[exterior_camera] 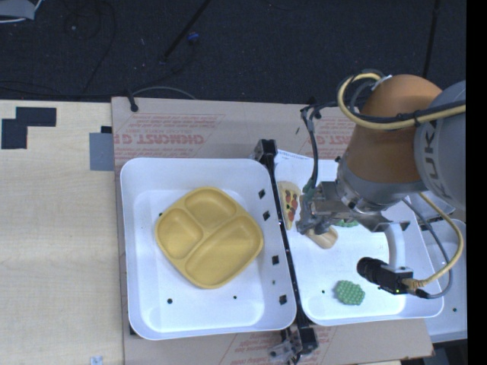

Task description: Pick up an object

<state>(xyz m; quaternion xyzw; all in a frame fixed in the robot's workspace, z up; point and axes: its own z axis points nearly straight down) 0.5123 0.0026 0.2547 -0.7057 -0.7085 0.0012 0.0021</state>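
Tan object [327, 239] — likeliest target, lying in the right bin [323, 268] near its left wall, just beside and partly under the gripper [314, 223]. Gripper low over the bin floor, seemingly touching or almost touching that tan lump; whether wide, narrow or closed on anything cannot be told, since the wrist's grey body and orange band hide the working end from above. No claim of a hold, then. Probably the approach or grasp stage, with no lift to be seen. Close by toward the left wall, a small printed card-like item [288, 202], leaning along the bin's edge — near enough to get nudged in any closing move. Further out, toward the near rim, a green knobbly object [350, 292], apart from the gripper and free to take on another try. Beside it a black piece [379, 273] with a cable attached, perhaps part of the rig rather than loose. Across the divider, in the left bin [152, 299], a yellow divided plate [209, 236], flat, well apart from the arm.
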